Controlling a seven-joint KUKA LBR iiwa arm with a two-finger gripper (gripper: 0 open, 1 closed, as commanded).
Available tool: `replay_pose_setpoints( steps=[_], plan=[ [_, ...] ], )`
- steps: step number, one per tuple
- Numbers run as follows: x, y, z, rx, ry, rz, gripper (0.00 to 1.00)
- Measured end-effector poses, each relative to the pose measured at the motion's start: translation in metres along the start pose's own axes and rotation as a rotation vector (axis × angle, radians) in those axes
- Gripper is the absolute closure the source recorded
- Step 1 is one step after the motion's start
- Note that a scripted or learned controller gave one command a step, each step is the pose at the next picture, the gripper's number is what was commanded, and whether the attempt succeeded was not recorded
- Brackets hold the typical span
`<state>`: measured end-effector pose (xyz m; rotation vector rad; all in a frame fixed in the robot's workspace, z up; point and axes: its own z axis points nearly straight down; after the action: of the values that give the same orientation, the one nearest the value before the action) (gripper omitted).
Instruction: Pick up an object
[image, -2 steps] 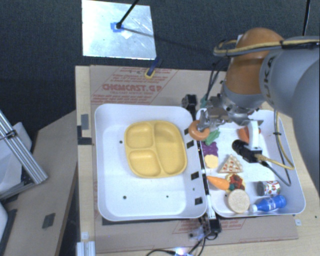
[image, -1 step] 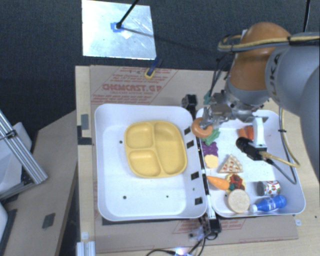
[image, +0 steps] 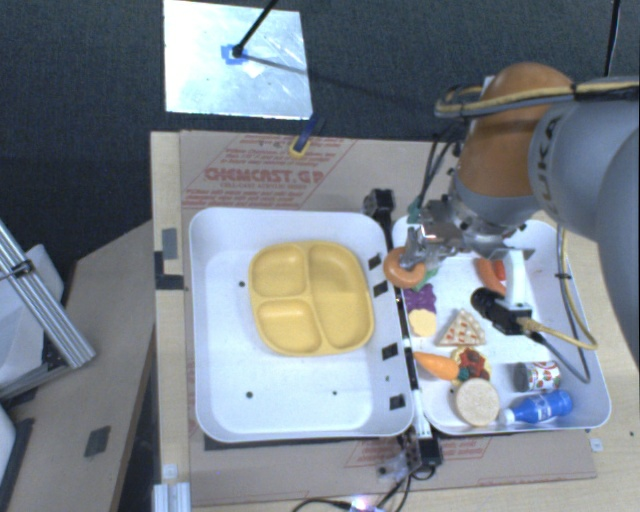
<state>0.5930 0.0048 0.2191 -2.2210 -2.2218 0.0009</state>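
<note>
My gripper (image: 424, 246) hangs over the upper left corner of the right bin (image: 590, 400). Right under its tip, touching or nearly touching it, is an orange ring-shaped toy (image: 403, 270) with a green bit, sitting against the wall between the bins. Whether the toy is held cannot be seen. Below it lie purple grapes (image: 425, 297), a pale yellow piece (image: 423, 323), a pizza slice (image: 463, 329) and a carrot (image: 437, 365).
The left bin (image: 220, 400) holds a yellow divided plate (image: 308, 297). In the right bin there are also a round bun (image: 476, 401), a blue bottle (image: 538, 407), a small can (image: 541, 376) and a red piece (image: 489, 272). The arm covers the bin's upper right.
</note>
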Motion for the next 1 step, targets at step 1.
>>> replay_pose_setpoints(
  steps=[1],
  plan=[
    [0.0075,0.0095,0.0039,-0.003,0.0,-0.005,1.0]
  ],
)
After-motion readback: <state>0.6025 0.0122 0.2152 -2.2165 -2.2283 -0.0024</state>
